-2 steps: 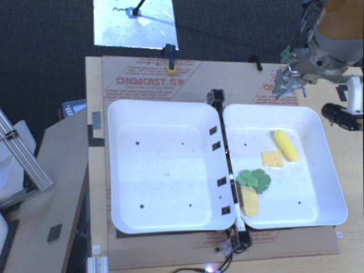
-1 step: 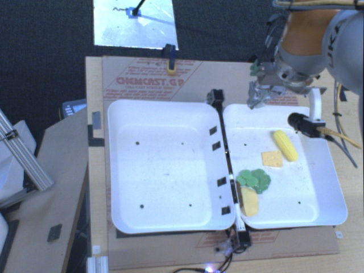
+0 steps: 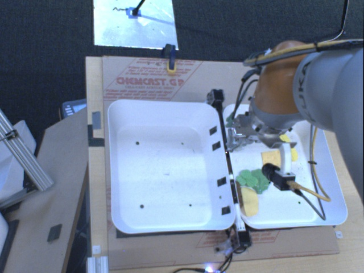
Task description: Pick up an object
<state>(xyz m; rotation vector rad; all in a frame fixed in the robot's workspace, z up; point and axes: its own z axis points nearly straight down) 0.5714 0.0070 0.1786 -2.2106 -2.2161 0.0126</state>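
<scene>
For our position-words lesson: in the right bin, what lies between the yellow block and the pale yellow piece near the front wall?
A green lump lies between the yellow block and the pale yellow piece, in the camera view.

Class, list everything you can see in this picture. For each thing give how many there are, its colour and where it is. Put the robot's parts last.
Left bin: one, white, on the board.
Right bin: one, white, beside the left bin.
Green lump: one, green, in the right bin near its left wall.
Yellow pieces: two clear, perhaps a third half hidden by the wrist; yellow, in the right bin.
Board: one, brown with red lettering, under both bins.
Clamp: one, blue and yellow, on the board's far edge.
Shiny sheet: one, silver, beyond the board.
Arm: one, grey with an orange band, over the right bin.
Gripper: one, metal grey, low by the right bin's left wall.
</scene>
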